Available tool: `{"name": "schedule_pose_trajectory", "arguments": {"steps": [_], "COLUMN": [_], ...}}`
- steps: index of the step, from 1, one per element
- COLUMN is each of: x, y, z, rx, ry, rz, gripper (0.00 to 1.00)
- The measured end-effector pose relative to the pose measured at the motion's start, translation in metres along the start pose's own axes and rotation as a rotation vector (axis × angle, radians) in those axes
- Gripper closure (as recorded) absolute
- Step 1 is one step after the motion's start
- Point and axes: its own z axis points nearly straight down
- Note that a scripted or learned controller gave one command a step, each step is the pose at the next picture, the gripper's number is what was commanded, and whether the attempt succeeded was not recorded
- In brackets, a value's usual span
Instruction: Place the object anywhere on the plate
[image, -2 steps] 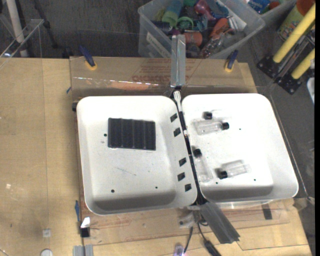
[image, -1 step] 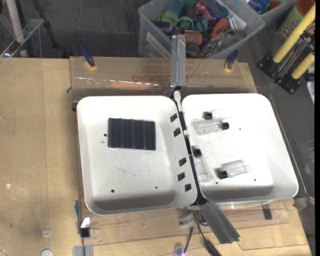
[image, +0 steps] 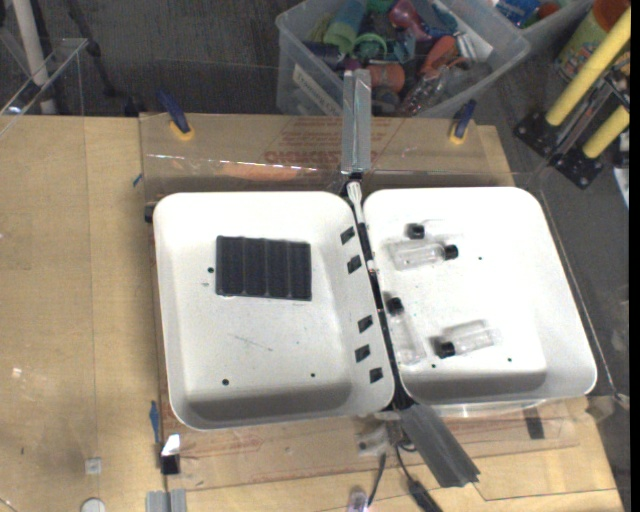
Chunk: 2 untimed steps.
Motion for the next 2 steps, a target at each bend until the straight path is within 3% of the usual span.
{"name": "schedule_pose_trajectory", "arguments": {"steps": [1, 2], "x": [0.007, 0.006], "y": [0.001, 0.001], "z": [0.013, -0.008], "rx": [-0.001, -0.003], "ry": [-0.001, 0.004], "rz": [-0.003, -0.003], "gripper": [1.00, 1.00]}}
